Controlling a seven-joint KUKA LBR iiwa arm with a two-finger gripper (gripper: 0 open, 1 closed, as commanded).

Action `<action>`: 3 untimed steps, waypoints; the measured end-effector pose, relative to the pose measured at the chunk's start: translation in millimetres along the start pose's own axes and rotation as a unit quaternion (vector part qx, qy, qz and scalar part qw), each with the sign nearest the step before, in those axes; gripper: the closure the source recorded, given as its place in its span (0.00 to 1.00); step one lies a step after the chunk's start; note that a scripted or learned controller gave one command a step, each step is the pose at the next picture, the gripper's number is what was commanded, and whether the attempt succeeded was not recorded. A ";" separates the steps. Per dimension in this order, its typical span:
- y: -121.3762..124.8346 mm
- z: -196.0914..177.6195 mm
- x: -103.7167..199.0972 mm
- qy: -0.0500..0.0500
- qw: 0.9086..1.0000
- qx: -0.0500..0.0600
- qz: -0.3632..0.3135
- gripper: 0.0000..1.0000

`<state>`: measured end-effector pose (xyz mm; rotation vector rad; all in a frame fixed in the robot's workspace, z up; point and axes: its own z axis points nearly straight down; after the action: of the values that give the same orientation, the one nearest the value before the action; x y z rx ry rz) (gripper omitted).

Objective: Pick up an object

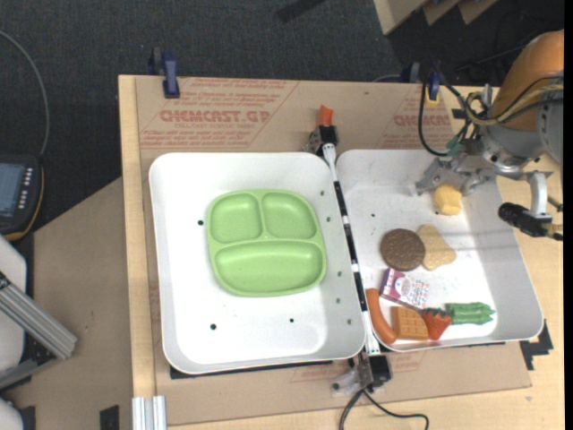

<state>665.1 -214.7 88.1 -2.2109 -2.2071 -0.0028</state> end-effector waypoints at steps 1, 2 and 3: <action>2.3 -15.8 -0.9 -0.007 1.000 -0.006 -0.002 1.00; 2.1 -15.0 -0.3 -0.006 1.000 -0.006 -0.003 0.00; -39.8 -83.7 -8.7 -0.007 1.000 -0.006 0.000 0.00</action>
<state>626.2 -224.5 172.1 -2.2240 -2.2206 -0.0002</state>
